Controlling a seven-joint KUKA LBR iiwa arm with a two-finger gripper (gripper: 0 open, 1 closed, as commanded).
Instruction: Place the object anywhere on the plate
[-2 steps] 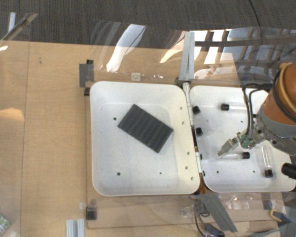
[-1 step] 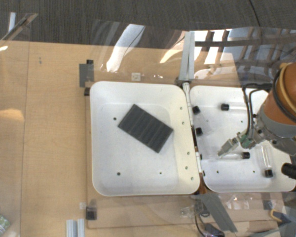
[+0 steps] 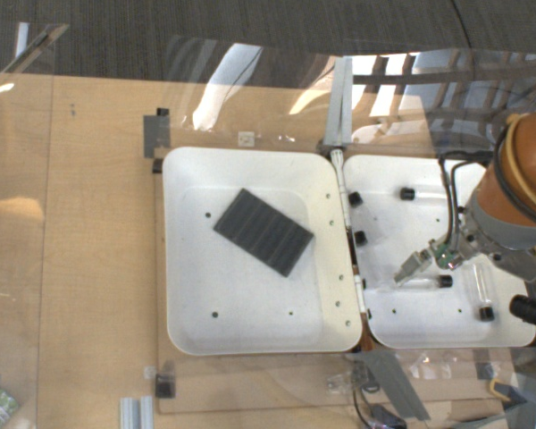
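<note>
A dark grey ribbed rectangular plate (image 3: 263, 231) lies tilted in the middle of the left bin (image 3: 188, 329). In the right bin (image 3: 384, 324), my gripper (image 3: 413, 269) hangs low over the bin floor, pointing left towards the divider. A small clear tube-like object (image 3: 481, 286) with a black end lies on the right bin's floor, to the right of the gripper and partly under the wrist. I see nothing held in the gripper.
Several small black studs dot the right bin's floor, such as one (image 3: 406, 192) near the back and one (image 3: 444, 281) just right of the gripper. The arm's orange band (image 3: 523, 177) looms over the right bin's far side. A raised divider (image 3: 348, 239) separates the bins.
</note>
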